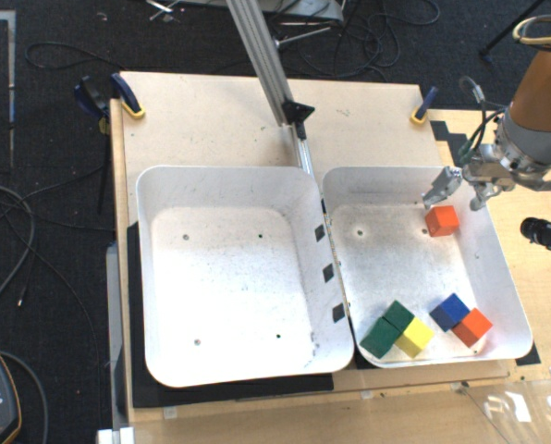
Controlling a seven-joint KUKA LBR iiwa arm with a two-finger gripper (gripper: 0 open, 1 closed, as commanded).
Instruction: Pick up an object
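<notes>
My gripper (455, 199) hangs over the far right part of the right bin (377, 192), fingers spread open with nothing between them. An orange cube (442, 220) lies on the bin floor just below the left fingertip (433, 198), and I cannot tell whether they touch. Near the bin's front edge sit a green block (386, 328), a yellow cube (415, 339), a blue cube (450, 310) and an orange-red cube (475, 326). The green and yellow ones touch, and so do the blue and orange-red ones.
The left bin (165, 192) lies beside the right one, sharing a raised middle wall (326, 257). A slanted metal pole (262, 49) rises from behind the bins. Clamps (128, 95) sit at the bench's far corners.
</notes>
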